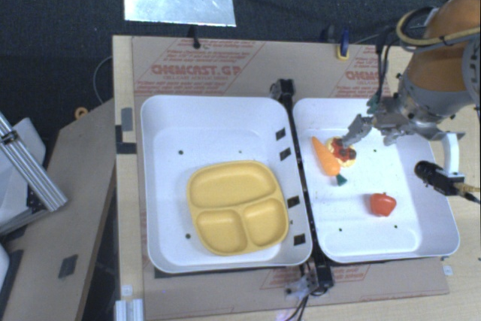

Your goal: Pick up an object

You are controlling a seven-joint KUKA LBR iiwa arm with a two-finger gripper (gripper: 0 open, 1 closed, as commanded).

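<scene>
The arm reaches in from the right over the right bin (428,233). Its tool (347,148) sits low at a small red-and-yellow object (343,155) lying against a toy carrot (325,155); whether it is spread or pinching cannot be told. A red pepper (382,204) lies apart. The left bin (169,116) holds a yellow divided plate (237,205).

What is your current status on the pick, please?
Gripper low in right bin, over carrot. Red pepper lies apart. Nothing blocking.
</scene>
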